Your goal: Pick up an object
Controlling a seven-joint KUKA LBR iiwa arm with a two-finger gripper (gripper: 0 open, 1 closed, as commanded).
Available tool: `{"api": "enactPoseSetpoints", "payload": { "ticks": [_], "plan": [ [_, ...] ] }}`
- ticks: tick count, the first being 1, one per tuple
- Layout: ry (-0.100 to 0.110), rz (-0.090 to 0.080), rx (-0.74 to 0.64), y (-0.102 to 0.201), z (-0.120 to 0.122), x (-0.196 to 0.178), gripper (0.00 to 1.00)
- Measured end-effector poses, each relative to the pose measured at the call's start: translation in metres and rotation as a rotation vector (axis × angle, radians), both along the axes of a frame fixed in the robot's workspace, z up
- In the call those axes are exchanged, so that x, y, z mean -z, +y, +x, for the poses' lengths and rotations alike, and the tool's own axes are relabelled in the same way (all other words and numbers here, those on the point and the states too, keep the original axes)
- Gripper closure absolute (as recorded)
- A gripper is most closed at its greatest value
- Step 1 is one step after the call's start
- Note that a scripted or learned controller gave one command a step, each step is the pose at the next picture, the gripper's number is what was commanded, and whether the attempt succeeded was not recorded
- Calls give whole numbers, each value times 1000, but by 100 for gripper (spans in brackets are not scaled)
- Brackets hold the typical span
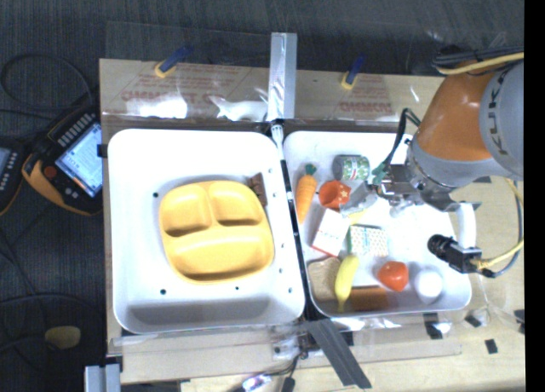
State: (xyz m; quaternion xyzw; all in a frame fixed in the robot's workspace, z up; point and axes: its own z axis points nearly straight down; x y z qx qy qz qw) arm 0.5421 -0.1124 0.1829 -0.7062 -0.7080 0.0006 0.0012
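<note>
Gripper [368, 194] over right bin [460, 296]; can't tell its state. Red pepper [334, 194] at 9 o'clock, can [351, 166] at 11. Commit to 1, descend centered.

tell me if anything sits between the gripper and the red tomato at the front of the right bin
Yes. The gripper is low near the back of the right bin, beside the green can. The patterned box lies in the straight line between it and the red tomato. The banana lies just left of that path.
</note>
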Motion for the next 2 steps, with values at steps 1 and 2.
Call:
{"api": "enactPoseSetpoints", "payload": {
  "ticks": [1,2],
  "plan": [
    [-19,-5,-229,-14,29,80,0],
    [-17,-2,-229,-13,29,72,100]
  ]
}}
